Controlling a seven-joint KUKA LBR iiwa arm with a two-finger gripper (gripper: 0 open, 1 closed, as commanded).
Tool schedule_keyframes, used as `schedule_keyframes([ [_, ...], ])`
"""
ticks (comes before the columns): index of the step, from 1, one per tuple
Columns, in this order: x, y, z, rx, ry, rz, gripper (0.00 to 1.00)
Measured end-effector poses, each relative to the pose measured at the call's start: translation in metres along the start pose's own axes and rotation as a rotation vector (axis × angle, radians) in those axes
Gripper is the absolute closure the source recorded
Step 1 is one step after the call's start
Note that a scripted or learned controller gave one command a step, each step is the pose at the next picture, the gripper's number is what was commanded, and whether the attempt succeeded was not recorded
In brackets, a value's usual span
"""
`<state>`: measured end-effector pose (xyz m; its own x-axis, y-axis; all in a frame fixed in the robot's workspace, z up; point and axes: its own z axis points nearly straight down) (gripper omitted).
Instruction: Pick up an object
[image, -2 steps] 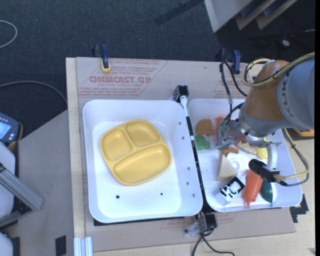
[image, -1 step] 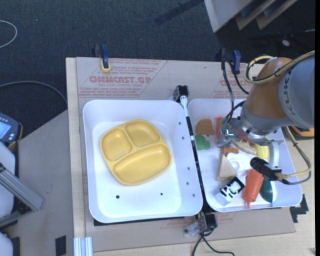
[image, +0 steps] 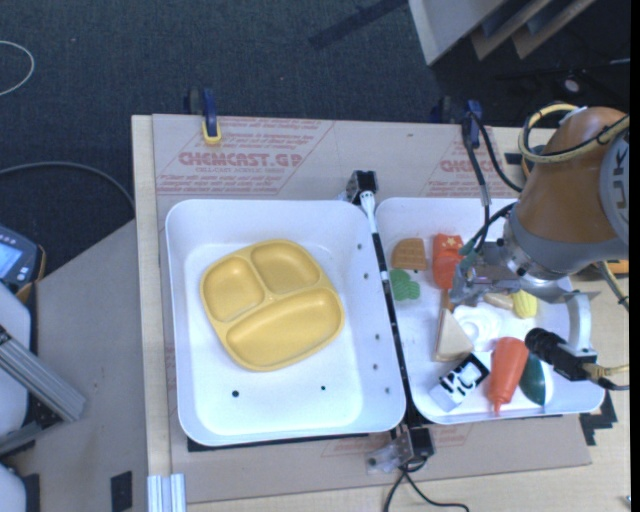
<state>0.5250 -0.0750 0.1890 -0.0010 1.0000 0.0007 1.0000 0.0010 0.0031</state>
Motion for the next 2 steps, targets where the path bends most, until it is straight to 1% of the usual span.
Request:
schedule_keyframes([
  [1,0.041,-0.033,-0.134,-0.011,0.001,-0.005,1.0],
  [2,0.108,-0.044,-0.195,-0.005,0.002,-0.008,1.0],
])
